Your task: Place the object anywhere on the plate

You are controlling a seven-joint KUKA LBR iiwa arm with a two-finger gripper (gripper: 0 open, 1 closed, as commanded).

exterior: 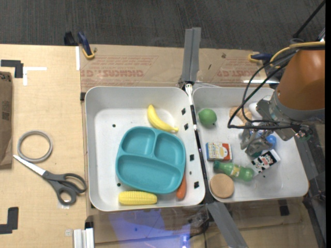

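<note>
Arm reaching in over the right bin (289, 190), gripper (257, 142) hanging low above the clutter there; whether its jaws are parted or closed, cannot tell, cables and wrist are masking them. Taking the teal plate (151, 160) in the left bin (98, 138) as landmark: banana (160, 119) lying just off its upper edge, corn cob (137, 197) just below its lower edge, carrot (181, 189) touching its lower right corner. Well to the plate's right, across the divider: green ball (207, 117), small red-and-white box (218, 151), green bottle-like thing (235, 170), tan round disc (222, 185), and a black-and-white item (265, 160) right by the gripper, possibly the target. Nothing sitting on the plate. Judging this as the picking stage, not the carrying one. Next move is calling for a secure grasp, a lift clear of the bin wall, then travel leftward to the plate
</note>
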